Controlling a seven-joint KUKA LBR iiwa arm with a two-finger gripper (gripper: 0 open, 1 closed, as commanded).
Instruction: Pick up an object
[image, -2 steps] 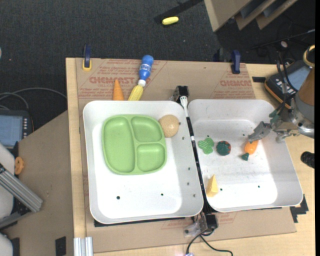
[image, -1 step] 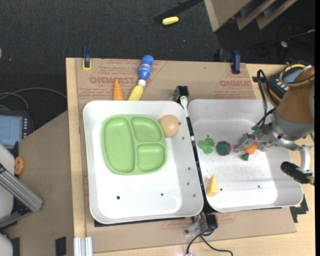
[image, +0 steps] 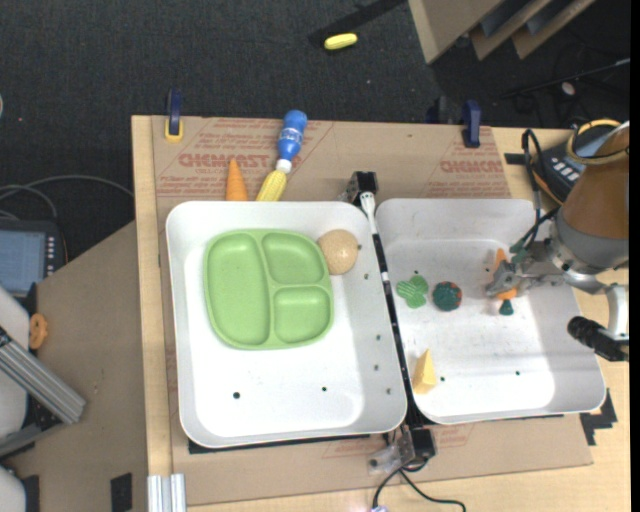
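Observation:
My gripper (image: 507, 278) hangs low over the right side of the right bin (image: 480, 395), directly over a small orange carrot with a green top (image: 510, 297). The carrot's ends stick out above and below the gripper; whether it is gripped I cannot tell. To the left in the same bin lie a green leafy piece (image: 411, 292) and a dark green and red round piece (image: 446, 295). A yellow wedge (image: 426, 370) sits near the bin's front left.
The left bin (image: 280, 395) holds a green divided plate (image: 268, 287) and a tan ball (image: 339, 250) at its back right. Behind the bins lie a blue and white bottle (image: 291, 138), an orange cone (image: 235, 181) and a yellow piece (image: 272, 186).

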